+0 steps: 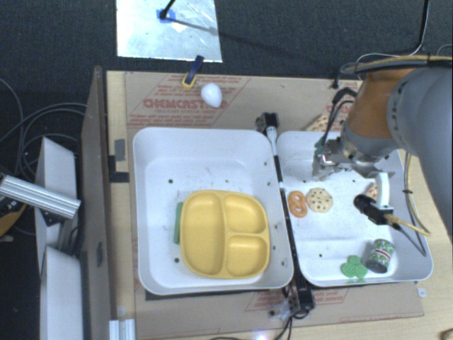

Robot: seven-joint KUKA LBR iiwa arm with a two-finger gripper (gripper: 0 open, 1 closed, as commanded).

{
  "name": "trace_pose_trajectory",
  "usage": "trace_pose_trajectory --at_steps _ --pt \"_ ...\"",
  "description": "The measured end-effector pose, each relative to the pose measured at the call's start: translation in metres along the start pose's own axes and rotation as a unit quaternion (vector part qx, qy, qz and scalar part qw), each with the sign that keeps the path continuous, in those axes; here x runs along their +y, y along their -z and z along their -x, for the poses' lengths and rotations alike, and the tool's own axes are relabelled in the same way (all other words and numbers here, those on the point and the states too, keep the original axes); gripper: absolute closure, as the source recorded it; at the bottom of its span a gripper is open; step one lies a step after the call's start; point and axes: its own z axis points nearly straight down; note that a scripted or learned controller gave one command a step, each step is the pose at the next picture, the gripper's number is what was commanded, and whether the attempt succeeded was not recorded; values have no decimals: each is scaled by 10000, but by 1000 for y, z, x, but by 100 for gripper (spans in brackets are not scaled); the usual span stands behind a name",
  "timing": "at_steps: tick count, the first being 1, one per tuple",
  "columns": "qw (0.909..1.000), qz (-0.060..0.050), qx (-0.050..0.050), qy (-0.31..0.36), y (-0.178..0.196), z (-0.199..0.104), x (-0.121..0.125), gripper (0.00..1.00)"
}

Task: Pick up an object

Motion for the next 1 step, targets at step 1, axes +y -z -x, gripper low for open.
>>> trace_pose_trajectory --at_steps 1 --pt "10000 11 4 3 10 0 1 100"
